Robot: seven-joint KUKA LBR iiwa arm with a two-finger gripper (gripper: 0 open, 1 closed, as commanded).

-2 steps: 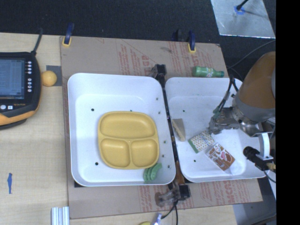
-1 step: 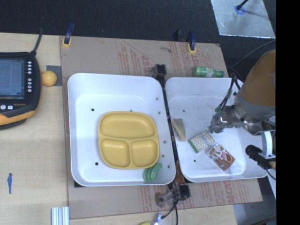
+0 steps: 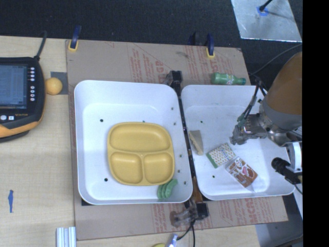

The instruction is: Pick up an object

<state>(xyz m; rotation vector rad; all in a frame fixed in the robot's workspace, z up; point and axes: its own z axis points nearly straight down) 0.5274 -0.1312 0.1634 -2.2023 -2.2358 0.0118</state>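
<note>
My gripper (image 3: 239, 136) hangs over the right bin (image 3: 216, 99), near its middle right, at the end of the grey arm with the orange band. Just below and left of it lies a green-and-white patterned packet (image 3: 221, 155). A red-and-white packet (image 3: 241, 172) lies beside that one, toward the bin's front. A tan wedge (image 3: 196, 140) rests against the bin's left wall. Nothing shows held in the gripper. The left bin (image 3: 103, 102) holds a yellow divided plate (image 3: 140, 153) and a small green object (image 3: 167, 189) at its front right corner.
A green bottle (image 3: 227, 78) lies on the cardboard behind the right bin. A black and orange control pendant (image 3: 18, 94) and a yellow ball (image 3: 53, 85) sit on the bench to the far left. Clamps hold the cardboard's back edge.
</note>
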